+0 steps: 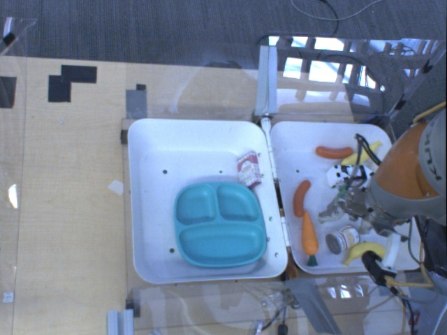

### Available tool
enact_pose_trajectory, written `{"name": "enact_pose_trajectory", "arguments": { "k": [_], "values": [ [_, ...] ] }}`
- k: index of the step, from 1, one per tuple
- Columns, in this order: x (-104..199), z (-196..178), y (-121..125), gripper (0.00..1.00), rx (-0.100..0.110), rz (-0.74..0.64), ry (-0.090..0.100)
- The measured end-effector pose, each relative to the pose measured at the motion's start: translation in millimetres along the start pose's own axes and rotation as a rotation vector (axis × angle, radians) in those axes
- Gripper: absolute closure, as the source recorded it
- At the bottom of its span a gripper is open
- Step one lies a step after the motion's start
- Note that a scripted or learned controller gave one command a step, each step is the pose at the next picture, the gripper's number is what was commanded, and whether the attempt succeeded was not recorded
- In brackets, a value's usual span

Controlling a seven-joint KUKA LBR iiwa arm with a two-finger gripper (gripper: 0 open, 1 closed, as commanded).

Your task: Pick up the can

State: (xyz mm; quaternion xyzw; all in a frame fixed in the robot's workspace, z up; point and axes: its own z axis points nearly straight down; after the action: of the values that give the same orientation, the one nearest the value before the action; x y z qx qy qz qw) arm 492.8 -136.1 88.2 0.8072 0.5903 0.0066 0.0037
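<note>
The can [343, 241] is small and grey-white. It lies on its side in the right bin [286, 152], near the front wall, with its round end turned toward the camera. My gripper [341, 210] hangs just behind and above the can, close to it, with nothing visibly held. The grey arm with its orange band [401, 169] reaches in from the right and covers the right part of that bin.
Around the can lie a carrot [309, 236] to its left, a yellow banana [364, 251] to its right, and two sausages [301, 196] [335, 151] farther back. The left bin [150, 187] holds a teal divided plate [219, 223] and a red-and-white packet [248, 169].
</note>
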Motion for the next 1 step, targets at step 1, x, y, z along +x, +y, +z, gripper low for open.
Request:
{"name": "enact_pose_trajectory", "arguments": {
  "k": [1],
  "values": [
    [43.6,-7.9,-12.6,0.0,0.015,-0.337,-0.003]
  ]
}}
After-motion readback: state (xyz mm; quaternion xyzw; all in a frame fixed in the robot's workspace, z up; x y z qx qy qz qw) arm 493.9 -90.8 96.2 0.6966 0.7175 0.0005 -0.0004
